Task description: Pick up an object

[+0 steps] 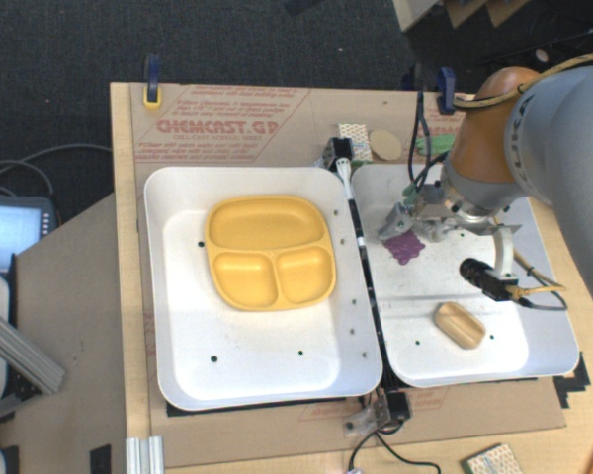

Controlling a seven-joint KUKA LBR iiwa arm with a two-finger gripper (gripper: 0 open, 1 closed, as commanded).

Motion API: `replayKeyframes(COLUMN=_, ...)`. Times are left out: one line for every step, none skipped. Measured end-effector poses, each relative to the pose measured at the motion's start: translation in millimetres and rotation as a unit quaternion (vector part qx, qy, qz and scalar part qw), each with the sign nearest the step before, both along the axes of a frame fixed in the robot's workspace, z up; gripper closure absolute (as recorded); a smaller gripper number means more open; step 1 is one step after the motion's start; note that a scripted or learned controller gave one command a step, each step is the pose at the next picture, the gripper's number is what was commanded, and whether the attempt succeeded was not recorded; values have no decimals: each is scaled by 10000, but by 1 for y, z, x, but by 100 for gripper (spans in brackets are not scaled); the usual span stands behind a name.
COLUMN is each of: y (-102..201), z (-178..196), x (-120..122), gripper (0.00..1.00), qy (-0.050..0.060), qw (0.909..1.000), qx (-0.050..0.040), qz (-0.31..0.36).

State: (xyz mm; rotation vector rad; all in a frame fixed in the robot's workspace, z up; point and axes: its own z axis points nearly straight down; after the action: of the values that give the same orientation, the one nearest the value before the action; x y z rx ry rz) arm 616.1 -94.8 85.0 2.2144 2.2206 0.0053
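In the right bin (534, 358), a small purple object (406, 248) lies near the bin's left wall. My gripper (403, 223) hangs low over the back left of that bin, its tip just above and touching the top edge of the purple object as seen from here. Whether it holds anything is unclear. A tan rounded block (461, 324) lies toward the front of the same bin, apart from the gripper. A yellow divided plate (271, 251) rests in the left bin (178, 344).
The grey arm with its orange band (494, 136) covers the right bin's back right. A black fitting with cables (486, 278) hangs between the gripper and the tan block. Small items (383, 145) lie on the board behind the bins.
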Motion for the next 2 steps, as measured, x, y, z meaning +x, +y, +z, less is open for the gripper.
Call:
replayKeyframes(y=-1, z=11, x=-1, gripper=100, qy=0, qw=10000, qx=-4, qz=-9)
replayKeyframes(y=-1, z=10, x=-2, gripper=0, qy=4, qw=10000, qx=-5, qz=-9)
